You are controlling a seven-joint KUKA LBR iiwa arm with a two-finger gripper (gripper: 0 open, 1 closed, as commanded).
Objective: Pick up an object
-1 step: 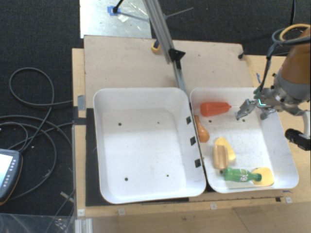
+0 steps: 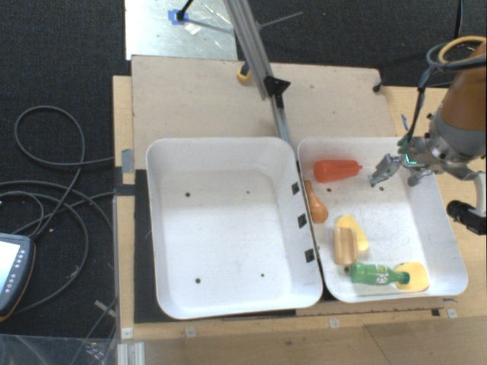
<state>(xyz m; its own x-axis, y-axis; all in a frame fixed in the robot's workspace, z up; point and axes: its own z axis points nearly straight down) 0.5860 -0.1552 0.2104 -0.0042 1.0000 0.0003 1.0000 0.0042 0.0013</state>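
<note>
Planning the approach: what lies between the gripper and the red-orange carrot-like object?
In the camera view, bare white bin floor separates the gripper from the red-orange object.

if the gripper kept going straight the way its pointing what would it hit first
Probably the red-orange carrot-like toy: the gripper points left toward it across the right bin. Its height above the bin floor is unclear, so it might pass over.

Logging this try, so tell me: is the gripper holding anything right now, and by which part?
Nothing is held. The gripper hangs over the right bin, beside the red carrot.
</note>
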